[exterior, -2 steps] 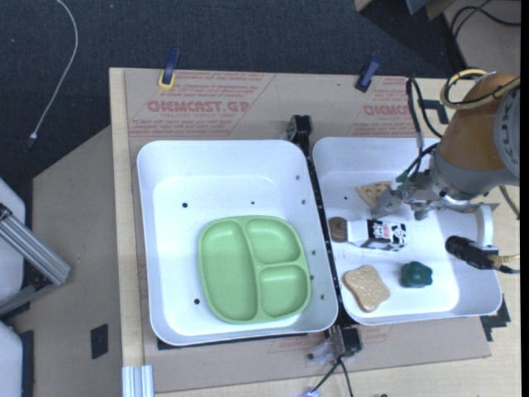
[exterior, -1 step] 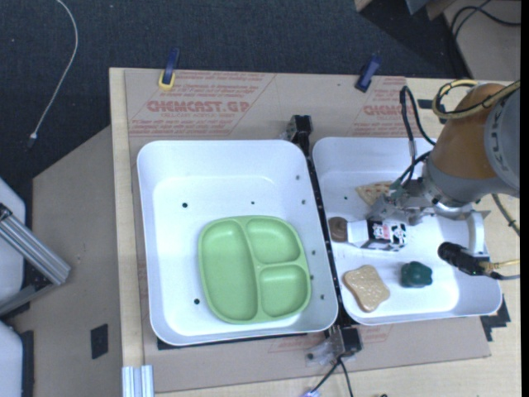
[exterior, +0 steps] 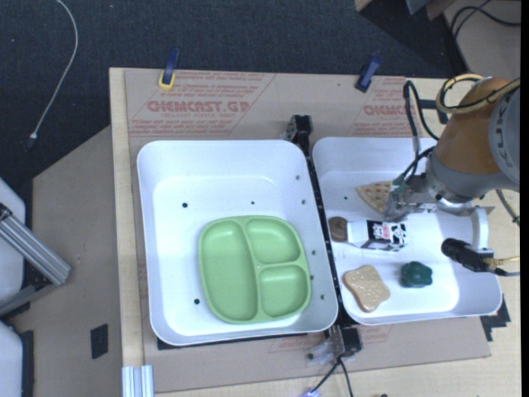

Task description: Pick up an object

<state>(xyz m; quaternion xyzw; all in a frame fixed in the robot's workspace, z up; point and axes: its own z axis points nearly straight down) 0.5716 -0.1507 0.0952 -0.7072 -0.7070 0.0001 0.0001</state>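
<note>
The right bin (exterior: 463, 304) holds several small objects. A tan waffle-like piece (exterior: 372, 194) lies near its back. A white and black carton (exterior: 378, 233) lies flat in the middle, with a small brown lump (exterior: 337, 228) at its left end. A slice of toast (exterior: 366, 288) and a dark green lump (exterior: 416, 275) sit near the front. My gripper (exterior: 398, 205) reaches in from the right and hangs low between the waffle piece and the carton, just above the carton's right end. Nothing visibly sits in it.
The left bin (exterior: 165, 180) holds a light green divided plate (exterior: 252, 267). A black clamp (exterior: 300, 127) sits at the back between the bins. My arm's orange band (exterior: 467, 135) overhangs the right bin's back right corner. A black part (exterior: 463, 255) sticks out by the right wall.
</note>
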